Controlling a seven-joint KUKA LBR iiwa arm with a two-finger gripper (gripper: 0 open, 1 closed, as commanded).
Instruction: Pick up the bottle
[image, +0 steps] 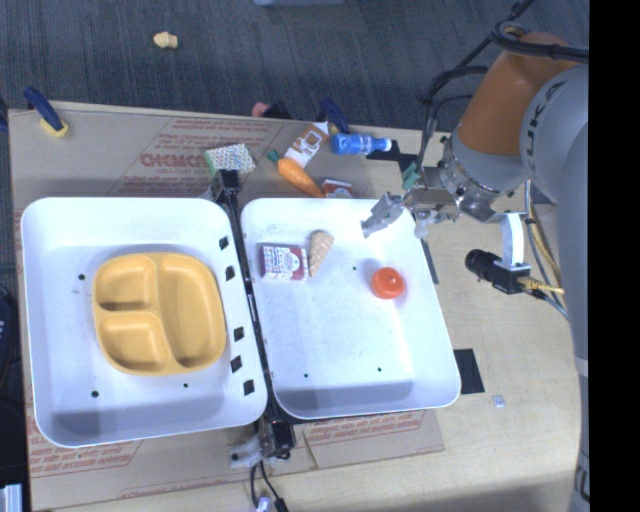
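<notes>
A blue bottle (356, 145) with a white cap lies on its side on the cardboard, just behind the right bin (420, 340). Next to it on the left lies a small white and orange bottle (308, 144). My gripper (398, 221) hangs over the right bin's back right corner, below and to the right of the blue bottle and apart from it. Its fingers (378, 218) stand open with nothing between them.
In the right bin lie a red and white carton (282, 261), an ice cream cone (318, 248) and a red tomato (388, 283). A carrot (298, 177) and a green patterned packet (229, 158) lie behind the bins. The left bin (50, 400) holds a yellow divided tray (158, 312).
</notes>
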